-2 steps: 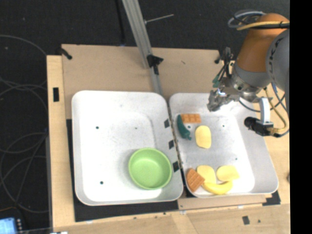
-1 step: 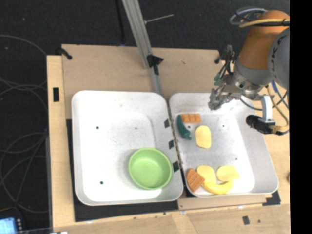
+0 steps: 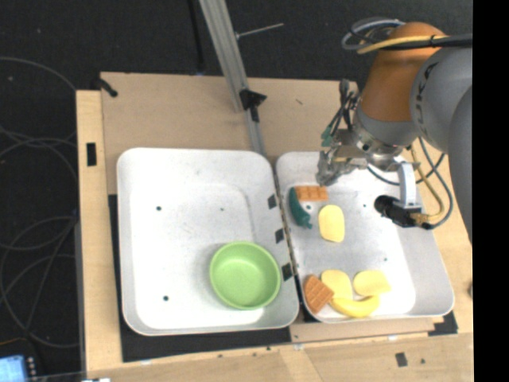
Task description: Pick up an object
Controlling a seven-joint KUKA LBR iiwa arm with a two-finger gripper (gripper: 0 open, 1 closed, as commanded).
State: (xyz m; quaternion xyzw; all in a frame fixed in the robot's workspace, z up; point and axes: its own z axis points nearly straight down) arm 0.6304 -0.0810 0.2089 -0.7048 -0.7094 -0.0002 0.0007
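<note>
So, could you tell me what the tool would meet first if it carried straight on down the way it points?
Probably the bare floor of the right bin near its far-left corner, just above the orange block; the tool points downward there, though depth is unclear.

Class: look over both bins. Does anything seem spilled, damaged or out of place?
Nothing stands out. The green bowl sits upright in the left bin; the yellow and orange toy foods lie inside the right bin, none spilled onto the bench.

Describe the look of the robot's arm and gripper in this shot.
The arm is thick and rounded, grey, with a broad orange band above the wrist. A loop of grey cable arches over the top of the band, and thin dark cables trail down beside the wrist. The gripper is a small metallic-grey assembly with dark parts.
</note>
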